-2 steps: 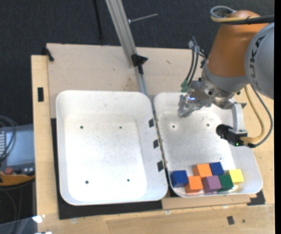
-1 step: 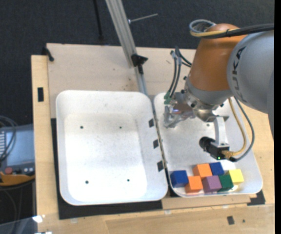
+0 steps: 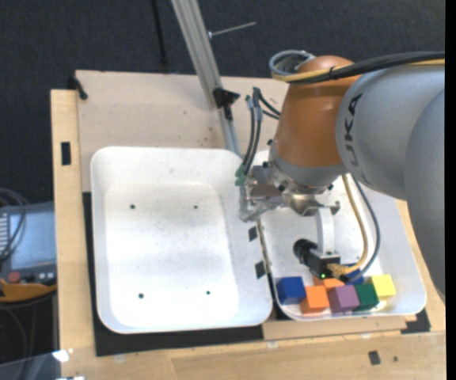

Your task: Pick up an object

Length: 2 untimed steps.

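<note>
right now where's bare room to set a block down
The floor of the left shallow white bin, inside its four rims, is bare. The right shallow white bin is crowded: a blue cube, orange cube, purple cube, green cube and yellow cube line its near rim; the grey arm with the orange band hangs over its far part.

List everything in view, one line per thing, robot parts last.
blocks: five, blue block, orange block, purple block, green block, yellow block, in a row at the right bin's near edge
bins: two, white, left bin and right bin side by side on the bench
bench: one, pale wood, under the bins
metal rail: one, silver, slanting up behind the bins
screen device: one, grey, left of the bench
arm: one, grey with orange band, over the right bin
</note>
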### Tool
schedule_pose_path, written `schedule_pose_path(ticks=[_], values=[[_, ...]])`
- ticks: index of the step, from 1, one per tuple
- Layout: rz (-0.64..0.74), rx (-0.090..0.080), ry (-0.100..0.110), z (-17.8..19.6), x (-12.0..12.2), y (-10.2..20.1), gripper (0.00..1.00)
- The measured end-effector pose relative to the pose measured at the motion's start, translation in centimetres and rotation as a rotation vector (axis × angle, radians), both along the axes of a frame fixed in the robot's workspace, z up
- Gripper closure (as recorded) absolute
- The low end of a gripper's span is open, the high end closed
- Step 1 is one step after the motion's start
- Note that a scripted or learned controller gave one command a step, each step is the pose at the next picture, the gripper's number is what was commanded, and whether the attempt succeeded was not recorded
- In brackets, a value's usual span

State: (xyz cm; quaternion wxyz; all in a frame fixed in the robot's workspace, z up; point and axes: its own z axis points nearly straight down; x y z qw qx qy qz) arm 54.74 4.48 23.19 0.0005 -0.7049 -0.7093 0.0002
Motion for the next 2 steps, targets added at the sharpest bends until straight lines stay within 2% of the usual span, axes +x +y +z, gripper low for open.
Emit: schedule_pose_path(ticks=[1, 2], values=[[0.002, 0.001, 0.000, -0.22, -2.60, 5.48, 1.00], [-0.007, 0.002, -0.001, -0.22, -2.52, 5.22, 0.00]])
